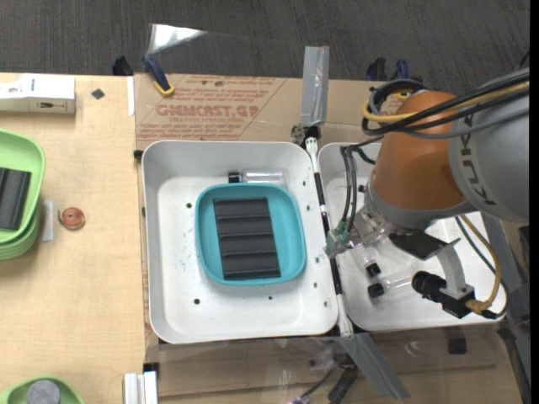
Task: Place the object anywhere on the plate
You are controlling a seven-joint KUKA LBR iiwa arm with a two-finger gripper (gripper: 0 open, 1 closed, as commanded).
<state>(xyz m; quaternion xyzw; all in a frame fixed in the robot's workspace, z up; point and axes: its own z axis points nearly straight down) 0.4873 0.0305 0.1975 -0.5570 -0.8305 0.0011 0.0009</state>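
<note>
From where I stand the teal plate [251, 234] sits in the middle of the left white bin [168, 293], and a black ribbed block [247, 237] lies flat on it, well inside the rim. Just behind the plate, against the bin's far wall, lies a small clear tube with a black cap [253, 177]. The grey arm with its orange band [421, 162] leans in over the right white bin [379, 310], and the hand [358, 234] hangs low near that bin's left wall; the wrist hides it, so I cannot tell how it is set or whether it has anything. On the wooden tabletop [93, 293] to the left rests a green dish [21, 196]
</note>
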